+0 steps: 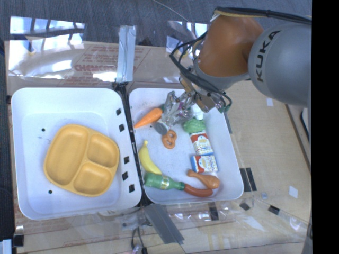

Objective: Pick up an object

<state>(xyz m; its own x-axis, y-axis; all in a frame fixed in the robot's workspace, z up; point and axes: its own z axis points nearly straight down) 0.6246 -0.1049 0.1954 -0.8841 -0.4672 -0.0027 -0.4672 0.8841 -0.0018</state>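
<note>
Green bottle [161,182] lies beside yellow banana [149,162].

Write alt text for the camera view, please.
The grey arm's pincer hangs low over the right bin, near a toy carrot, pretzel, banana, green bottle, drumstick and cartons. The left bin bears a yellow divided tray.

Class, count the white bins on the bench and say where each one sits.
2. The left bin holds a yellow divided tray. The right bin beside it holds the toy food, with the pincer over its upper part.
</note>
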